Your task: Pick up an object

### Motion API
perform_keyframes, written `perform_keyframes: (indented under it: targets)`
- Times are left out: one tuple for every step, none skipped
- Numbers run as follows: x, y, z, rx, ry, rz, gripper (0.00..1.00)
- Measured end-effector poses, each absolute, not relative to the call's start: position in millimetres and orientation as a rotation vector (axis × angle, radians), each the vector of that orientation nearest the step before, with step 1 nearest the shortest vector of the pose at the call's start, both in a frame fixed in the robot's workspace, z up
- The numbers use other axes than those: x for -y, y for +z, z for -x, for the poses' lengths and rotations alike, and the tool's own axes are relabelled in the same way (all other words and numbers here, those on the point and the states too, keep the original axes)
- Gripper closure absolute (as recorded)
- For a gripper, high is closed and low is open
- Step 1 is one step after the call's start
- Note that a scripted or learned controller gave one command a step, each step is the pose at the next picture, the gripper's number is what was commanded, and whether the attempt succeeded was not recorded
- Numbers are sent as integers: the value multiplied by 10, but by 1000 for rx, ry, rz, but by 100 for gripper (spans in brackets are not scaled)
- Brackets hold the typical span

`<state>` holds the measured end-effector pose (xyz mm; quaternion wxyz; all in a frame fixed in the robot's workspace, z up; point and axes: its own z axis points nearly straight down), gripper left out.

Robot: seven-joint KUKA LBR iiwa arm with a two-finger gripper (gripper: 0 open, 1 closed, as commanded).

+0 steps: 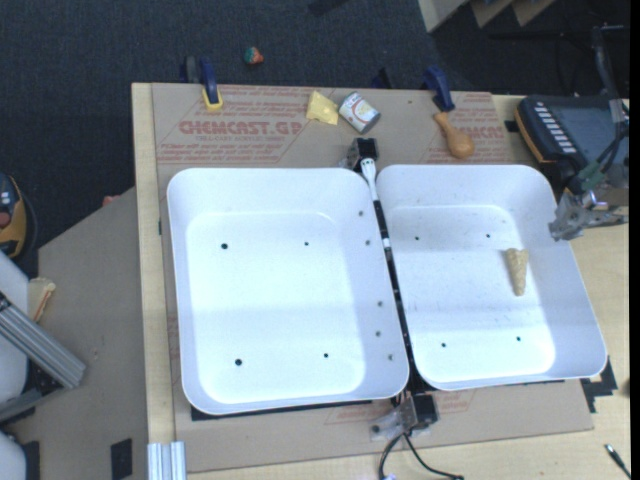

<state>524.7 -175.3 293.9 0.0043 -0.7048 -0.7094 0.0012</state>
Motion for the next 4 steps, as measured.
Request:
perform_keyframes:
  targets:
    - [2270, 3314, -5168, 2223, 0, 2232, 100]
    - [2241, 3447, -4890, 2220, 0, 2223, 100]
    - [1436, 2475, -4782, 2220, 4, 2205, 100]
    - [2295, 3195, -4791, 2223, -1, 2237, 100]
